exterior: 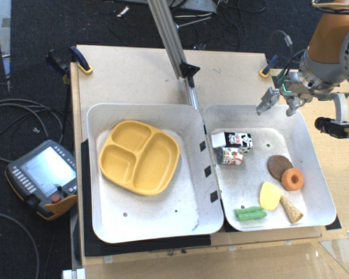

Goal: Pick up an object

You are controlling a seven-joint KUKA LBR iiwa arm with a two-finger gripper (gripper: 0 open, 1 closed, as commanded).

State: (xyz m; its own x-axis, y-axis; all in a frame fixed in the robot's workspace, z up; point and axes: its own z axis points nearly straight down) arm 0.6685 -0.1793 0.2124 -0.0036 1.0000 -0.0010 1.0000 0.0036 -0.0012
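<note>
Here you see the approach stage of a pick. The gripper [281,103] hangs over the far rim of the right bin [314,156], its two fingers spread apart with nothing between them. It is well apart from every candidate object and clearly above the bin floor.

Candidates, all in the right bin:
- a small milk carton [237,140] lying on its side near the bin's left wall, touching a small can [231,156] just in front of it;
- a brown disc [278,165] and an orange doughnut [292,179], overlapping or touching;
- a yellow wedge [270,196], a tan cone [291,208] and a green pod [250,214] toward the near edge.

The left bin [104,214] holds a yellow divided plate [139,156], which looks too wide and flat for an easy pinch.

No object is yet chosen, as far as you can judge. The next move calls for bringing the fingers over one item, aligning them across its narrow side, and descending. The green pod lies alone and would suit; the paired items risk being nudged or grasped together.
</note>
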